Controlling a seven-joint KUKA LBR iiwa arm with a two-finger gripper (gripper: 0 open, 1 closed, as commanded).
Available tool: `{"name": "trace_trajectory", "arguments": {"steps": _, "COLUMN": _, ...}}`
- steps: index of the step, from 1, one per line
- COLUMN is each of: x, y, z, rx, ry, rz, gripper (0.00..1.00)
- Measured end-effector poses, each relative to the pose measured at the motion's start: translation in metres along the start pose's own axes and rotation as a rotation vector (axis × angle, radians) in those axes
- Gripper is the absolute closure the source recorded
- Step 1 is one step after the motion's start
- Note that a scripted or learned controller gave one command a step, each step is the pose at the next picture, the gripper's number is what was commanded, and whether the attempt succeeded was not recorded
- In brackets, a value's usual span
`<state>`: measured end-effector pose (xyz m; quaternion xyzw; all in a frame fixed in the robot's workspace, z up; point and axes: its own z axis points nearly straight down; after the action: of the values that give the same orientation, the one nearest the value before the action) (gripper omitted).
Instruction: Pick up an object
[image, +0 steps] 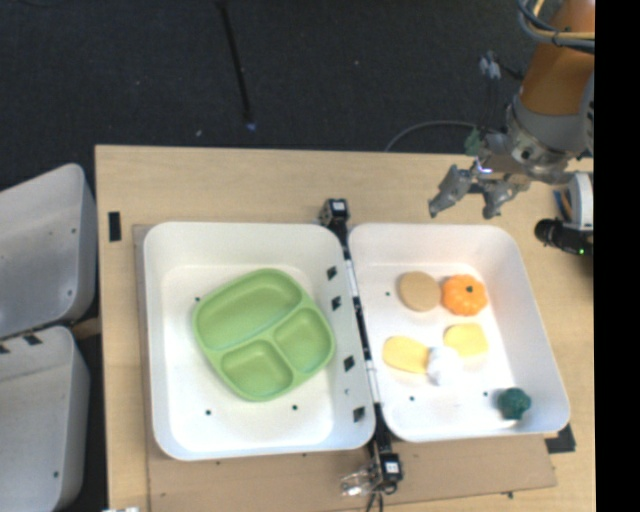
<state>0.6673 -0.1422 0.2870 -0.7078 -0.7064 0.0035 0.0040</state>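
We look down on a light wooden bench (240, 185) set against a dark floor, with pale grey chair-like shapes at the far left. Two shallow white bins sit side by side on it, joined along a black-clipped seam. The left bin (165, 300) holds a green divided tray (263, 333) with three compartments, lying at a slight angle.

The right bin (520, 300) holds the small things we could choose among. A round tan disc (419, 291) lies toward the far side, with an orange pumpkin-shaped piece (464, 295) just beside it on the right, nearly touching. Nearer us sit two soft yellow pieces (405, 354) (465, 340), and between them a small white lump (440, 365) that blends into the bin floor. A dark green object (514, 402) rests alone in the near right corner.

The gripper (468, 196) hangs above the bench just beyond the far rim of the right bin, under the orange-banded wrist. Its two fingers are spread apart and nothing sits between them. It is well apart from every piece in the bin.
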Motion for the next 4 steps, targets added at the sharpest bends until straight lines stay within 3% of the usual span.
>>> {"name": "trace_trajectory", "arguments": {"steps": 1, "x": 0.000, "y": 0.002, "z": -0.007, "rx": -0.011, "ry": -0.002, "rz": -0.003, "gripper": 0.00}}
{"name": "trace_trajectory", "arguments": {"steps": 4, "x": -0.005, "y": 0.022, "z": 0.134, "rx": -0.009, "ry": -0.003, "rz": -0.005, "gripper": 0.00}}
